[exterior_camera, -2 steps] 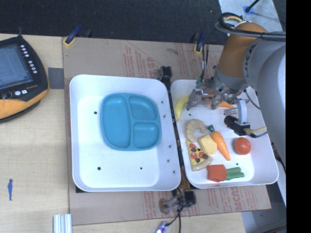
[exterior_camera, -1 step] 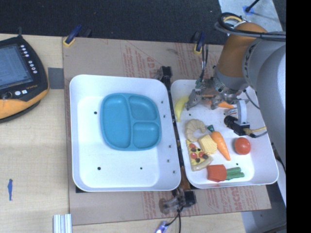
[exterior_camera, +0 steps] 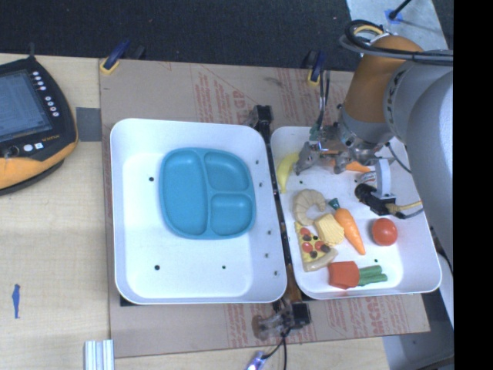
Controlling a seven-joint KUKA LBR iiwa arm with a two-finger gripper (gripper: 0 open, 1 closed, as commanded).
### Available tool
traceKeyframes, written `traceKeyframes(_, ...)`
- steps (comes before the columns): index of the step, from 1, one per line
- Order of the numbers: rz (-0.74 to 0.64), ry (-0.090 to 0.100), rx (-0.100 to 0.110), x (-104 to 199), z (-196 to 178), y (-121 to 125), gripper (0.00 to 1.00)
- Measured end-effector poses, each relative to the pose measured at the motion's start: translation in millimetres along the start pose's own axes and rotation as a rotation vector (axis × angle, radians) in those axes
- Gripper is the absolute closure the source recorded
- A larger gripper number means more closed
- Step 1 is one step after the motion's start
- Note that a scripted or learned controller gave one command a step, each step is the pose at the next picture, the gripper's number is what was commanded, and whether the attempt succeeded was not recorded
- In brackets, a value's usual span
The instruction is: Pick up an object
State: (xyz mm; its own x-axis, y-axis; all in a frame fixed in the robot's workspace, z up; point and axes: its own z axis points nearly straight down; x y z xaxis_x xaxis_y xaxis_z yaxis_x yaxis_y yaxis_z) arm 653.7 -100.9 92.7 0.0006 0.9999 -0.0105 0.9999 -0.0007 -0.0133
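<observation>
Camera view: two shallow white bins lie side by side at mid-frame. The left bin (exterior_camera: 135,206) holds a blue divided plate (exterior_camera: 206,191), set apart from the toy food, perhaps as a place to put things down. The right bin (exterior_camera: 420,272) holds the candidate objects, crowded in its lower half: a yellow banana (exterior_camera: 286,172) against the left wall, a tan pastry (exterior_camera: 310,203), a pizza slice (exterior_camera: 311,247), a carrot (exterior_camera: 349,230), a red tomato (exterior_camera: 384,231), and a red block (exterior_camera: 343,274) touching a green piece (exterior_camera: 373,274). The gripper (exterior_camera: 327,154) hangs low over the bin's upper part, just right of the banana; whether its fingers are parted or closed cannot be told, and nothing is visibly between them. Judged from this pose, the descent toward a pick is in hand; the close packing of items could spoil a clean grasp.
</observation>
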Motion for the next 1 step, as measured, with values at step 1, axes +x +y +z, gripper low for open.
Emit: traceKeyframes(1, 0.001, 0.001, 0.0, -0.7, 0.1, 0.0, 0.0)
